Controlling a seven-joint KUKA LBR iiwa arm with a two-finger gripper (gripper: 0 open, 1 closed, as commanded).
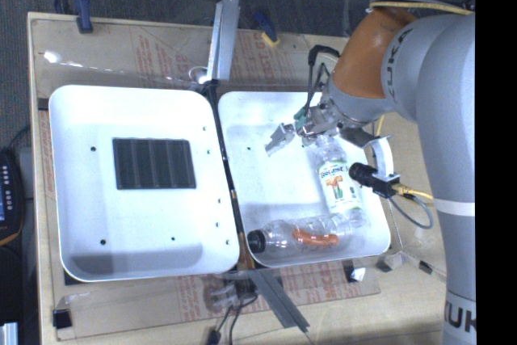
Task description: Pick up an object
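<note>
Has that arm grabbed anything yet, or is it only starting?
Nothing looks picked up yet. The gripper is down inside the right bin, near its far end, with no object visibly between its fingers. Two clear plastic bottles lie in that bin: one with a label, one along the near wall. Gripping one and lifting it out remains.

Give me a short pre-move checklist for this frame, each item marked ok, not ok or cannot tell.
1. Gripper over the right bin: ok, it sits above the bin's upper middle.
2. Object between the fingers: cannot tell; nothing clearly shows there.
3. Targets within the right bin: ok, an upright-labelled clear bottle lies along the right side and a black-capped bottle lies along the near wall.
4. Bottles apart from each other: not ok, they meet in the bin's near right corner.
5. Left bin holding a dark grille panel: ok, away from the arm.
</note>
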